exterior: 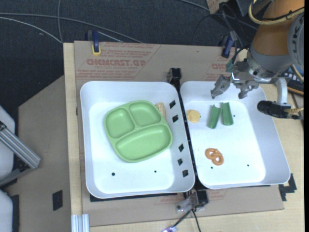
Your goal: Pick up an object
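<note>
In the right bin [260,170] lie two green sticks [220,115] side by side, a small yellow round piece [193,116] to their left, and a brown pretzel [214,156] nearer the front. My gripper [231,89] hovers over the bin's back part, just behind the green sticks. Its two fingers are spread apart and hold nothing.
The left bin [96,168] holds a green divided plate [138,130] with a small tan item [160,109] at its back right edge. A black divider with clips [179,129] runs between the bins. Cables and a black fitting [273,108] sit at the right.
</note>
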Available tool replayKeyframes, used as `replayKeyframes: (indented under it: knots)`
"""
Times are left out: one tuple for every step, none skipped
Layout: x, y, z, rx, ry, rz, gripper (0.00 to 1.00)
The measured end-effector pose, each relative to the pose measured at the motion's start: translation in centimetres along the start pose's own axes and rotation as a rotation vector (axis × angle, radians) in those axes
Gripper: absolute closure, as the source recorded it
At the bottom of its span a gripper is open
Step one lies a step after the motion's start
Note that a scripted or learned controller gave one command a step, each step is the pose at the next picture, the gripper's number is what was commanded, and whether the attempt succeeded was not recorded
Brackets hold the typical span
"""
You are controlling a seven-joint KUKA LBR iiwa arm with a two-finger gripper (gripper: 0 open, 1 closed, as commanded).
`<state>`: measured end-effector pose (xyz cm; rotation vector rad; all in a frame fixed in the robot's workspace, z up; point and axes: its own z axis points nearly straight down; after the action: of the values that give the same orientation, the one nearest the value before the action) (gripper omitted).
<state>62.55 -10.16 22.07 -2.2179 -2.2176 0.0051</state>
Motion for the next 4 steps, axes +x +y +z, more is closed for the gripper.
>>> replayKeyframes:
  knots:
    - [0.6,-0.3,4.4,-0.001,0.000,0.001,0.00]
    - [-0.3,-0.3,9.3,-0.001,0.000,0.001,0.00]
    - [-0.2,-0.2,7.9,-0.006,0.000,0.000,1.00]
    - [-0.6,-0.8,2.0,-0.008,-0.001,0.000,1.00]
